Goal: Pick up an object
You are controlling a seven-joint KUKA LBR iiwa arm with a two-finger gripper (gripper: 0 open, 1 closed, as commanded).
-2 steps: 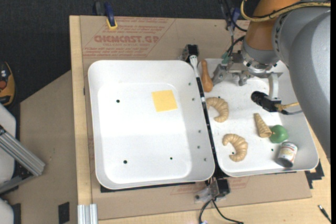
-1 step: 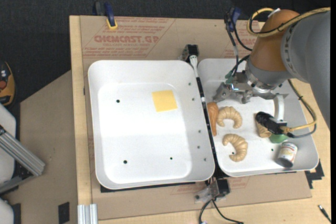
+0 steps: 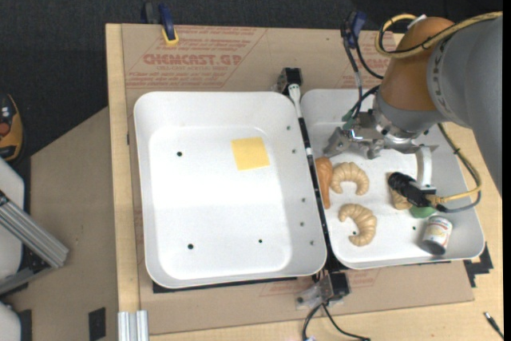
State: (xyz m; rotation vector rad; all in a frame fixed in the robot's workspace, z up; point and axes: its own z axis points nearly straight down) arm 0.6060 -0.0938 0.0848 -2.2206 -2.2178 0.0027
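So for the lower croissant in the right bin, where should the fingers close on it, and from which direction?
Probably from straight above, across the thick middle of the lower croissant. It lies flat as a C, with open white floor of the right bin on both sides of that arch. The ends taper and curl, so they offer less to pinch. The upper croissant lies apart from it, so it should not block the gripper.
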